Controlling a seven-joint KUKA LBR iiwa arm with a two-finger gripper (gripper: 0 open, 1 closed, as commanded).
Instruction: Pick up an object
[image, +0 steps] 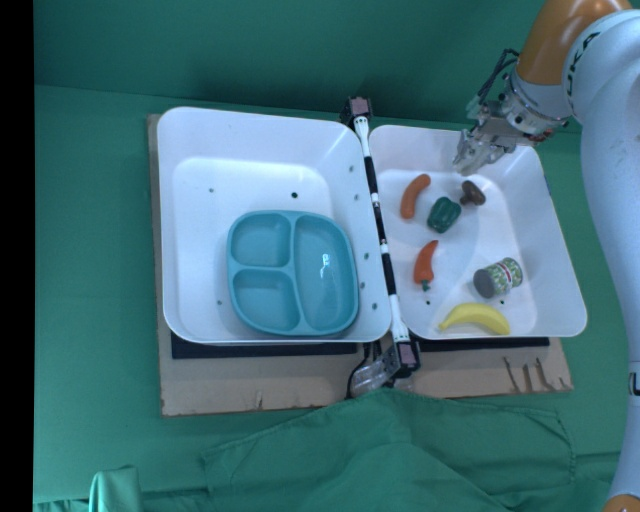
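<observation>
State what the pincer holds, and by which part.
Nothing is held: the pincer hovers over the right bin's far edge, apart from the toy food.

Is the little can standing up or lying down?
Lying down. The can rests on its side in the right bin, its dark round end facing left.

At the right edge of the frame runs the robot's smooth, rounded pale grey arm (612, 150), its casing printed with dark KUKA lettering near the top. A glossy orange band (556, 30) wraps the arm in the upper right corner, just above a ribbed grey wrist flange. Below that sits the small metallic grey two-finger gripper (472, 157), with thin dark cables looping beside it
</observation>
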